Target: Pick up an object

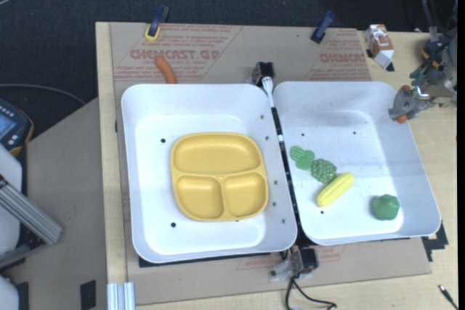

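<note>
We take the yellow corn [335, 189] as our landmark, lying at a slant in the right bin [407, 149]. Just above and left of it sit two green pieces — a leafy one [301, 155] and a bumpy one [323, 170], the bumpy one almost touching the corn. To its right and a little lower rests a round green object [386, 207]. Well left of the corn, in the left bin [145, 156], lies a yellow divided tray [219, 175]. The gripper [404, 107] hangs well above and right of the corn, over the right bin's far right rim, pinching nothing — we cannot tell whether its fingers are spread or pressed together
</note>
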Robot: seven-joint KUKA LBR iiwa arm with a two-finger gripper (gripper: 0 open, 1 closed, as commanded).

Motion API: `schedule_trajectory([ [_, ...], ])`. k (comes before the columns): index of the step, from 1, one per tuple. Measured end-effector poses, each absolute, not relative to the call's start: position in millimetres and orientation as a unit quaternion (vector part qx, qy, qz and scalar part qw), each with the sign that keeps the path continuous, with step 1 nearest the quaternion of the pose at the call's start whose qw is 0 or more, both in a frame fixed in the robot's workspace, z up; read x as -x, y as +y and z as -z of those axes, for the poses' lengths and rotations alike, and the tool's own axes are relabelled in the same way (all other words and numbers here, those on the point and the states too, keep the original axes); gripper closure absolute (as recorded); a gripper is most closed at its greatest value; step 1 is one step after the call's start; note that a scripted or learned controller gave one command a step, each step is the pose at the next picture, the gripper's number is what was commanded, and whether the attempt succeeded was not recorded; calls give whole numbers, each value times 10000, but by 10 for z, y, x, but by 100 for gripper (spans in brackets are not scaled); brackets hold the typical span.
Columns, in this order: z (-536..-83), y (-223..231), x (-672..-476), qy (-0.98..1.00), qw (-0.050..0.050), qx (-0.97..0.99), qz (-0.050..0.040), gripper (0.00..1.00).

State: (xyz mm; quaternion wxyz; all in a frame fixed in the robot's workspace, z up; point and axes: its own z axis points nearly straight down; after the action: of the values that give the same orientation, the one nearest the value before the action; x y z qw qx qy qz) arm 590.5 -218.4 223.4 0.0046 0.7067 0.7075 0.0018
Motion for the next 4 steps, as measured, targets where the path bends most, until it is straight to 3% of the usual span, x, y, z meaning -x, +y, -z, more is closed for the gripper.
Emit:
schedule_trajectory([
  [1,-2252,-2184,-5913,7076,21,-7066,-5,100],
  [2,-2181,-1609,-5869,7091,-21,-7051,0,100],
  [4,-2296,-570,-5912,7093,12,-7049,-16,100],
])
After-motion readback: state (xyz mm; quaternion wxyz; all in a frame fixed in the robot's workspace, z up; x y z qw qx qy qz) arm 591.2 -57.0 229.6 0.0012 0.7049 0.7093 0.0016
